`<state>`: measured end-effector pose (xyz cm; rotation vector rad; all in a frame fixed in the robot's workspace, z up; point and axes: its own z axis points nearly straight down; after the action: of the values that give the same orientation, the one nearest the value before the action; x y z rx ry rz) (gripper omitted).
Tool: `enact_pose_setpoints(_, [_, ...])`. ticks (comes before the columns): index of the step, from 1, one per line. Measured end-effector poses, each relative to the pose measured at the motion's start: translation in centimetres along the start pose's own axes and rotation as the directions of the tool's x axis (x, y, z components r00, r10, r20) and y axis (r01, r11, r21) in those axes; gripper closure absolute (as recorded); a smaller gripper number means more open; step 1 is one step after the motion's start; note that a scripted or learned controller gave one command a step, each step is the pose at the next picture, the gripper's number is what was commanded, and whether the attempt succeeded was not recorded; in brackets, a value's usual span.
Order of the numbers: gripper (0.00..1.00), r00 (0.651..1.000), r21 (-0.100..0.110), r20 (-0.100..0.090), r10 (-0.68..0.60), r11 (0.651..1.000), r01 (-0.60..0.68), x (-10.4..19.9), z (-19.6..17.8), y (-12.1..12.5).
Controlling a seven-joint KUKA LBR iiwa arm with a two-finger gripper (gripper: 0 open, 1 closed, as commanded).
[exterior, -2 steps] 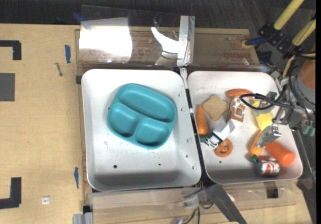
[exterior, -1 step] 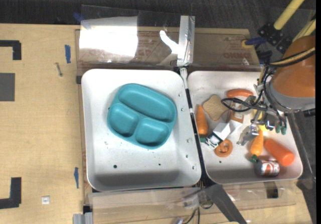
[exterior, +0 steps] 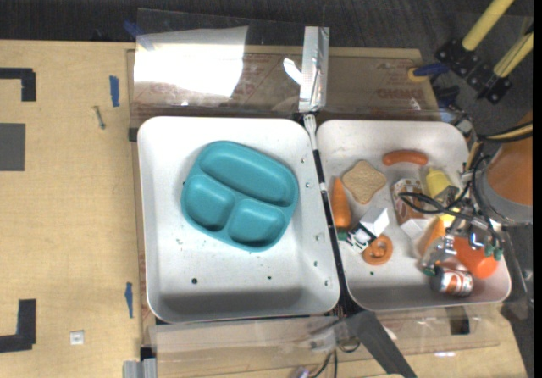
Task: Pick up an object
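Observation:
The right bin (exterior: 360, 143) holds a clutter of small objects. A reddish sausage (exterior: 405, 158) lies near its back, with a tan bread slice (exterior: 364, 181) in front of it. An orange carrot (exterior: 340, 203) rests along the left wall, and an orange ring (exterior: 378, 250) lies near the middle. A yellow piece (exterior: 437, 182), a silver can (exterior: 453, 281) and an orange round item (exterior: 480, 262) sit at the right. My gripper (exterior: 457, 236) is low over the pile at the bin's right side, just above the can. The clutter hides its tips.
In the left bin (exterior: 161, 266) lies a teal divided plate (exterior: 240, 193). A small white and black card (exterior: 366, 230) sits beside the ring. The arm's orange band (exterior: 515, 177) and cables overhang the right bin's right wall. Yellow poles (exterior: 500, 3) stand at the back right.

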<state>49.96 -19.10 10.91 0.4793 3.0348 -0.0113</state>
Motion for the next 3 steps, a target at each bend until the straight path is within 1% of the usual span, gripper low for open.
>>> enact_pose_setpoints(1, [0.00,0.998,0.004,-0.052,0.036,0.999,-0.036,1.3,2.0,-1.5])
enact_pose_setpoints(2, [1.00,0.998,0.000,-0.051,0.031,1.000,-0.031,1.1,0.9,-1.1])
enact_pose_setpoints(3, [1.00,0.939,-0.014,-0.053,-0.341,0.940,0.340,2.2,1.8,1.0])
